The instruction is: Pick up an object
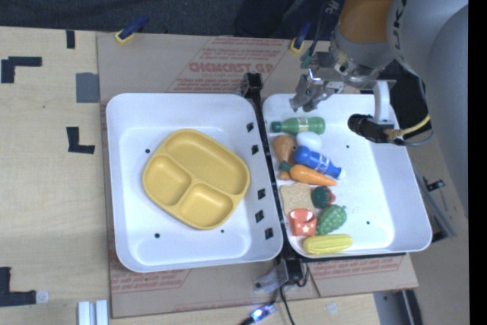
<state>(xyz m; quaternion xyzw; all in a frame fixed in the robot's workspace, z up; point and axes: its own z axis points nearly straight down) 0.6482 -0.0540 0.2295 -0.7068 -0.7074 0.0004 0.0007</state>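
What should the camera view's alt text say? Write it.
A grey and orange robot arm holds its gripper above a green bottle in the right bin, among toy foods. A yellow divided tray sits in the left bin.

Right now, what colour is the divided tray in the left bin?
Yellow; the divided tray shows clearly in the camera view.
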